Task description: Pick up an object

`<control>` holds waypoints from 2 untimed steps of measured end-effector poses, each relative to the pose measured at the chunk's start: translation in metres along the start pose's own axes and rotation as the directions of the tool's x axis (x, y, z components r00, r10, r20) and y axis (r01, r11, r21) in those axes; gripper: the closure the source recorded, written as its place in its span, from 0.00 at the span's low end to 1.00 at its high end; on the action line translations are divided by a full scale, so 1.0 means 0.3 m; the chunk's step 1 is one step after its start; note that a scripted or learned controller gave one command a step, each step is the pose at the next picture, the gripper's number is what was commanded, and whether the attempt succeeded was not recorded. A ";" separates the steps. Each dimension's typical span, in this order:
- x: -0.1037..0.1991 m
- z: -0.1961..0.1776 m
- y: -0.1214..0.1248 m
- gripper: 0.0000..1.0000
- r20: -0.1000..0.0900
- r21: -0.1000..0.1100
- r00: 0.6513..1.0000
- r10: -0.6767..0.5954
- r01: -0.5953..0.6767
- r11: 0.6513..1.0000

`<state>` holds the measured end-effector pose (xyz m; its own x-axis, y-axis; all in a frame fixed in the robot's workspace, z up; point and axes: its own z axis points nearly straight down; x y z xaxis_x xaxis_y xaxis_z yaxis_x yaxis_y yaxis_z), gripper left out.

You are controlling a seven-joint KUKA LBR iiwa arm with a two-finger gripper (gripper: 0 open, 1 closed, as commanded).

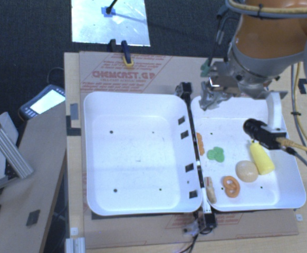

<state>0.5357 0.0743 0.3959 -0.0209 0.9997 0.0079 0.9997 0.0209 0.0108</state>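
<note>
The gripper [212, 100], grip state indiscernible, hangs over the right bin's [296, 194] far-left corner, well apart from the green toy [215, 154], likely pre-descent.

Two white bins [137, 157] on tan cardboard [127, 73] with red lettering. The right bin holds a green piece [215, 153], yellow cylinder [261, 157], cream ball [246, 171] and orange pretzel shape [230, 186].
</note>
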 end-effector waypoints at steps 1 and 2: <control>0.034 0.063 -0.169 1.00 0.007 0.011 1.000 0.015 -0.015 1.000; 0.221 -0.296 -0.155 1.00 0.002 -0.003 1.000 0.011 -0.011 1.000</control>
<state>0.4870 0.1388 0.4848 -0.0101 0.9999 0.0059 0.9999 0.0100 0.0139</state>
